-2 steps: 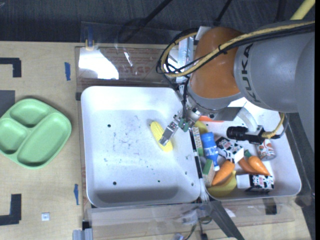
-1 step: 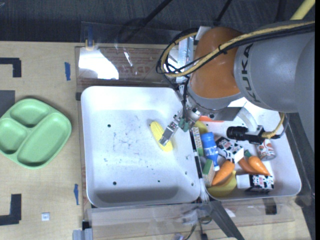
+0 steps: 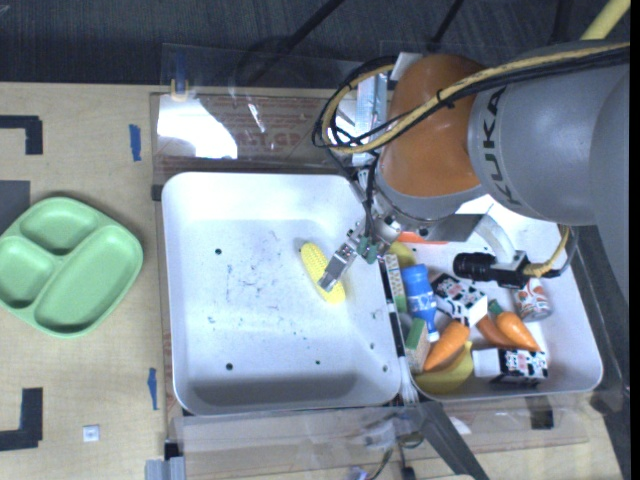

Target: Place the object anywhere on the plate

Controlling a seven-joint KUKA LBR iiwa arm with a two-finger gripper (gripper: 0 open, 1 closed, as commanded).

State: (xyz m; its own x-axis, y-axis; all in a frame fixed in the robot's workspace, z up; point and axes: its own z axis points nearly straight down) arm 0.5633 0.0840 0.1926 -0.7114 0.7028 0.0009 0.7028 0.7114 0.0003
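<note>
Worktop: you are looking down on a pale wooden worktop (image 3: 90, 378) with black corner marks and blue tape tabs, dark floor lying beyond its far edge.
Plate: the green divided plate (image 3: 66, 265) is sitting on the worktop at the far left, well apart from both bins, with bare wood lying all around it.
Left bin: the white left bin (image 3: 240, 358) is showing mostly bare floor, with open room to the left of and in front of the corn; its left wall is standing between the corn and the plate.
Corn: the yellow corn cob (image 3: 318, 264) is lying on the left bin's floor, right of centre, tilted, near the divider between the bins.
Arm: the grey arm with its orange band (image 3: 430, 138) is reaching in from your right and hanging over the divider, cables looping around it.
Jaws: the gripper (image 3: 338, 266) is pointing down at the corn, one finger (image 3: 334, 272) lying over the cob's right side; you are seeing contact or near contact, but you cannot tell whether the jaws are spread or pressed together.
Right bin: the right bin (image 3: 585, 368) is crowded with two toy carrots (image 3: 450, 341), a blue bottle (image 3: 420, 298), cow-patterned cartons (image 3: 522, 364) and other small items, packed close against the divider.
</note>
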